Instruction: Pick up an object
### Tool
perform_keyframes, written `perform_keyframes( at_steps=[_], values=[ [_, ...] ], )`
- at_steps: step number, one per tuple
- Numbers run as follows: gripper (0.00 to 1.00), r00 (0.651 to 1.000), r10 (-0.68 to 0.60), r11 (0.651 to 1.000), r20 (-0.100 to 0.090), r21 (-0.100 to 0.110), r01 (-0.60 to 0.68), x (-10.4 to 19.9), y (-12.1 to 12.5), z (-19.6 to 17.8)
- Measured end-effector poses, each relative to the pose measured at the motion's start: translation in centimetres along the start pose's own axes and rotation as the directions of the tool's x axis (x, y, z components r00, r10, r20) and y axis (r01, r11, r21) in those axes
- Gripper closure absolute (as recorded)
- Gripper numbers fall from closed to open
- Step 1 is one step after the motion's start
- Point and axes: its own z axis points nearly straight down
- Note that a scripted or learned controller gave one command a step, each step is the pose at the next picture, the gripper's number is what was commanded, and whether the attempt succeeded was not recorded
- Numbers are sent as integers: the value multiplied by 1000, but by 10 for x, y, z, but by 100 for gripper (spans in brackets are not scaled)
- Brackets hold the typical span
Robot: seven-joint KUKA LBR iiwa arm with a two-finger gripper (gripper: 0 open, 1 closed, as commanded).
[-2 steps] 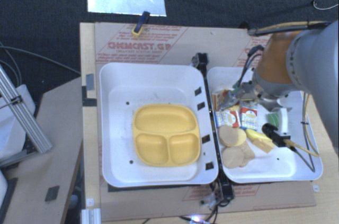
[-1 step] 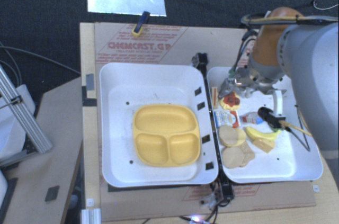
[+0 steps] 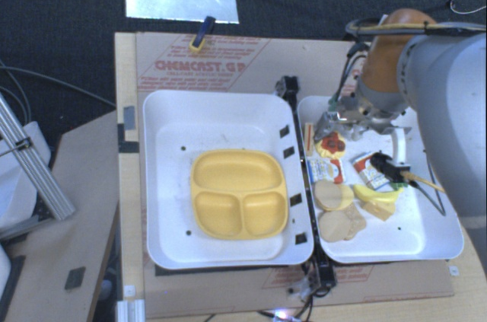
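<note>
Camera view: red print reading "CHEMCAST G.P" (image 3: 200, 65) runs across the brown cardboard sheet (image 3: 251, 52) under the two bins, beside the far edge of the left bin (image 3: 163, 183). A yellow divided plate (image 3: 239, 192) lies at that bin's middle.

The gripper (image 3: 332, 122) hangs over the far left corner of the right bin (image 3: 434, 237); the wrist hides its tip, so whether it is released or clenched cannot be told.

The objects crowd the right bin's left side. Just below the gripper is a red and white item (image 3: 332, 144), then a small white carton (image 3: 323, 170) whose print is too small to read. Two tan pieces (image 3: 335, 197) lie toward the near edge. A red and white packet (image 3: 370, 170), its lettering illegible, sits beside a yellow banana (image 3: 375, 195), partly covered by robot hardware.
</note>
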Motion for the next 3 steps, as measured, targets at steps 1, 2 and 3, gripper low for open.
perform_keyframes(
  at_steps=[1,2,3],
  values=[
    [0,1000,2,1000,1,-7,-2,1,-2,0],
    [0,1000,3,1000,1,-9,-3,2,-4,0],
    [100,1000,-3,1000,-4,-23,3,5,0,-16]
  ],
)
